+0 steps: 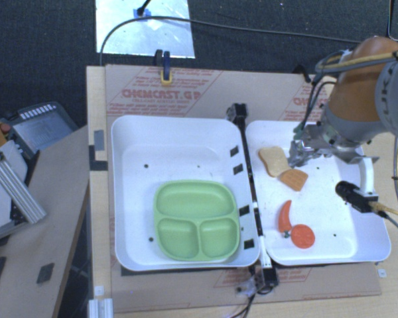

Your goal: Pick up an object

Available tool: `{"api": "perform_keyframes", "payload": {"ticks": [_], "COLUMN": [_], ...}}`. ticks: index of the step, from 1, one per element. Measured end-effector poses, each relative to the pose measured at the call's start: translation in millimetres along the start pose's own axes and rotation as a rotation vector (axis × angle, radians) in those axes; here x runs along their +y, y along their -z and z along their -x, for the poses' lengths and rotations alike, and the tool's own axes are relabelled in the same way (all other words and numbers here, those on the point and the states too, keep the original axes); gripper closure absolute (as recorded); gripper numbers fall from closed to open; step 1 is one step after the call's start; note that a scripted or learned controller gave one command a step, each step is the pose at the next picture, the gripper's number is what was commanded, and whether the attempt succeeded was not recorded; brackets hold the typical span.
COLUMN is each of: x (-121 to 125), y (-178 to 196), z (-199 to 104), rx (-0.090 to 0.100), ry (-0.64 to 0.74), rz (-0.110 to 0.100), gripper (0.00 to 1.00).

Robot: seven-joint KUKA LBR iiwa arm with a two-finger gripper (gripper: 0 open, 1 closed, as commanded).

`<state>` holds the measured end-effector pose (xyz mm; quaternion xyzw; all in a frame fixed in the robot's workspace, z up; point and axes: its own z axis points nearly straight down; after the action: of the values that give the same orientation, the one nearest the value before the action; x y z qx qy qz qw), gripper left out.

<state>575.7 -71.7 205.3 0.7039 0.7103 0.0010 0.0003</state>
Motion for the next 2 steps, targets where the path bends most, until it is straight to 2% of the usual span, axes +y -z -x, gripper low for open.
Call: {"api": "perform_keyframes", "payload": {"ticks": [1, 2], "x": [-1, 14], "y": [3, -1], "z": [-61, -115], "rx": [0.001, 0.001], "ry": [0.002, 0.001], "rz": [0.0, 0.001], "gripper": [1.0, 1.0]}}
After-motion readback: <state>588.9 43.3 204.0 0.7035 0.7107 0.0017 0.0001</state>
